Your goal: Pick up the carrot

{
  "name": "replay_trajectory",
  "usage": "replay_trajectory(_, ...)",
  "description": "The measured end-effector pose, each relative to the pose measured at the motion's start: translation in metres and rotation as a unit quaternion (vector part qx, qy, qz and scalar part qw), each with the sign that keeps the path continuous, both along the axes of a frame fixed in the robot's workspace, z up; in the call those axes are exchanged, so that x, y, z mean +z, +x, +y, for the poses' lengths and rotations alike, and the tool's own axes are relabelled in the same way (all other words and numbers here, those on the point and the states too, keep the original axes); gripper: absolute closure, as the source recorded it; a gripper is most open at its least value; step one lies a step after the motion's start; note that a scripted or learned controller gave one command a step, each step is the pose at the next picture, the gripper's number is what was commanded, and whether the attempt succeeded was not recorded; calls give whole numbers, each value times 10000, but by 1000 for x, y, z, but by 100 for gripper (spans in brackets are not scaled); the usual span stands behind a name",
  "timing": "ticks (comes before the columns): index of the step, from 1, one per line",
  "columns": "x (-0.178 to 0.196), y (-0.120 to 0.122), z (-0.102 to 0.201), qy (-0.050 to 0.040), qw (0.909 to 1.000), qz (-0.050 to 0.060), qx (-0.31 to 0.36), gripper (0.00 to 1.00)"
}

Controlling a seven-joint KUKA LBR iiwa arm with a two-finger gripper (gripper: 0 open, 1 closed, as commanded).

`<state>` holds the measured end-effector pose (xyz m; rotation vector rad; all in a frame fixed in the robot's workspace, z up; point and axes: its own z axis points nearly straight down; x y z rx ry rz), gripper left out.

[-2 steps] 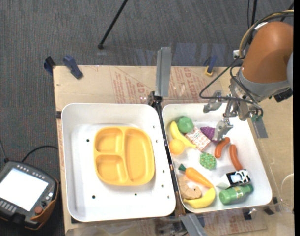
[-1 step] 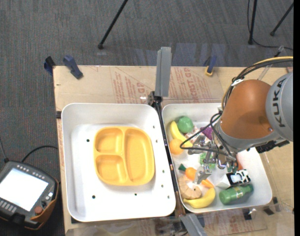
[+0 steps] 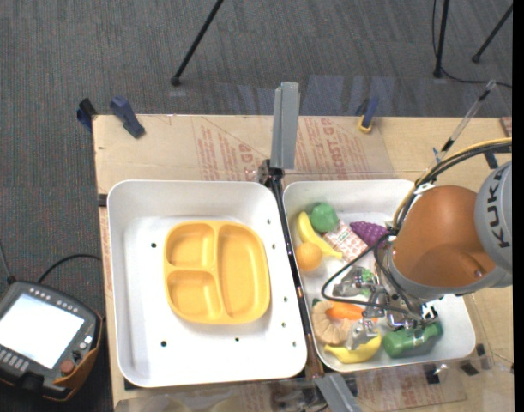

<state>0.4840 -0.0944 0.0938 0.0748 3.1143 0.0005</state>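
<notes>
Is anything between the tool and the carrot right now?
Nothing visible. The tool hangs right beside the carrot in the right bin; a yellow banana and a green pepper crowd just below.

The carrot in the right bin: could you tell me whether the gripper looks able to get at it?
Probably yes: the gripper hangs right beside the carrot, whose top lies uncovered among the other toy foods.

Orange carrot [image 3: 342, 312]; yellow divided plate [image 3: 217, 272]; white bins [image 3: 133, 230]; yellow banana [image 3: 311, 233]; purple grapes [image 3: 370, 232]; green pepper [image 3: 411, 340].

Arm [image 3: 467, 239] cut off right; pincer [image 3: 373, 309] fingers unclear.
</notes>
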Motion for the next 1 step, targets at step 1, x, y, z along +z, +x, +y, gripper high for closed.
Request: replay_trajectory(1, -1, -1, 10, -7, 9991, 11, -428, 0)
